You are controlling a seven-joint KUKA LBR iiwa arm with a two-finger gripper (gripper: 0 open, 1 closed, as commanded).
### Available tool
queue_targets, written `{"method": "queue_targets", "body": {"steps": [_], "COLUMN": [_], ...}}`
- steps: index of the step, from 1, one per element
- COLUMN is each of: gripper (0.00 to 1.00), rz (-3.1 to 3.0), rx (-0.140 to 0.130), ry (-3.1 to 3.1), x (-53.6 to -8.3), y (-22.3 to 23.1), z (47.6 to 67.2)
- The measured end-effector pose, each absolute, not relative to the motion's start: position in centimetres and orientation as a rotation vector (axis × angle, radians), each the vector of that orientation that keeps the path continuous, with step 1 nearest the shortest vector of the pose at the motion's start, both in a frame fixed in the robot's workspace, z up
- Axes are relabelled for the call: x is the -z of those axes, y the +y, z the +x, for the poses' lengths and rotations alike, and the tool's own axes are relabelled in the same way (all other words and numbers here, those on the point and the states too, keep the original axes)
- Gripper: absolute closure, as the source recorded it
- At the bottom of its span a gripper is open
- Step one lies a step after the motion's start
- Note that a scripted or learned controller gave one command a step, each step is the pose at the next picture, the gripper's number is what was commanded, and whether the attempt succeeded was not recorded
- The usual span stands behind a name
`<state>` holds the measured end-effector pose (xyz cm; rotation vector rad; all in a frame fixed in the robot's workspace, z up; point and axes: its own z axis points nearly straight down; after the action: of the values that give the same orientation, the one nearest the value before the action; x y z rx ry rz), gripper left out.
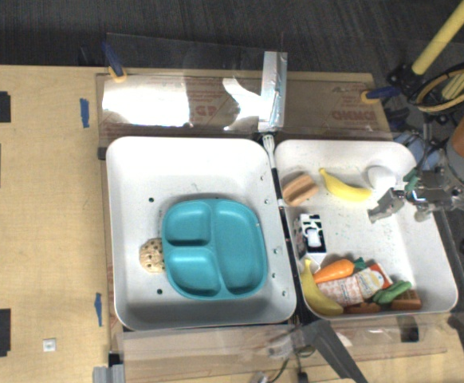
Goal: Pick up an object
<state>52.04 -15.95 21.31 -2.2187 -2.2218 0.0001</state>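
Two white bins side by side on the desk [33,214]. Left bin [128,166]: teal divided plate [214,247], centre; cookie [151,255] touching its left edge. Right bin [351,222]: bun [299,187] and banana [345,187] at upper left; heap of toy food [351,286] at lower edge. Gripper [387,202] over the bin's upper right.

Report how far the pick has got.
Done: the gripper has been brought over the right bin, near its upper right corner, by the banana. In hand: nothing seen between its fingers. Left: the whole grab and lift. The banana, the bun, the carrot in the pile of toy food and the cookie beside the teal tray all lie in the bins.
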Motion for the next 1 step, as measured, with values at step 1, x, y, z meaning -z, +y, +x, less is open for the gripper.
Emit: {"method": "queue_targets", "body": {"steps": [1], "gripper": [0.00], "rz": [-1.804], "rx": [0.000], "ry": [-2.570], "x": [-19.26], "y": [-12.74], "z": [53.04]}}
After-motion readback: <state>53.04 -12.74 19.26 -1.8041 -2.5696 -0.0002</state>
